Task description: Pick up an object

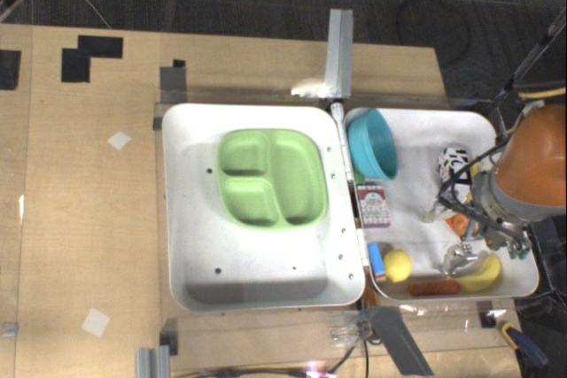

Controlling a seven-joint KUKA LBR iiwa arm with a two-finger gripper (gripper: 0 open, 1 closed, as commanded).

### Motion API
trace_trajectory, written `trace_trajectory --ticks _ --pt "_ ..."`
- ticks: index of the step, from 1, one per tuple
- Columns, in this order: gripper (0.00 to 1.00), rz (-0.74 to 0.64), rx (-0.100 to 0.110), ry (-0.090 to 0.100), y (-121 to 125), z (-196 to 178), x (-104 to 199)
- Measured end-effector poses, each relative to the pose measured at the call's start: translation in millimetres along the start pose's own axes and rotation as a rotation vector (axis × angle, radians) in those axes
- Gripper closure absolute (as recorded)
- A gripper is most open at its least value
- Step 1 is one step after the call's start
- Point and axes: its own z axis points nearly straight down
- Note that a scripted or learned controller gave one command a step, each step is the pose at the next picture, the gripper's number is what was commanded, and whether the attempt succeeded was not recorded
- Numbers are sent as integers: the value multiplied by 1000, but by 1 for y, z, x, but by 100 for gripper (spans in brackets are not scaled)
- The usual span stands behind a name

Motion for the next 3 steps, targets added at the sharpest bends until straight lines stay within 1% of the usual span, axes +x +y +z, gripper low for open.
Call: trace_trajectory --ticks 1,2,3 --pt "0 -71 1 4 -12 1 -27" --pt "0 31 4 -1 2 0 -10" --pt "0 136 5 -2 12 0 -1"
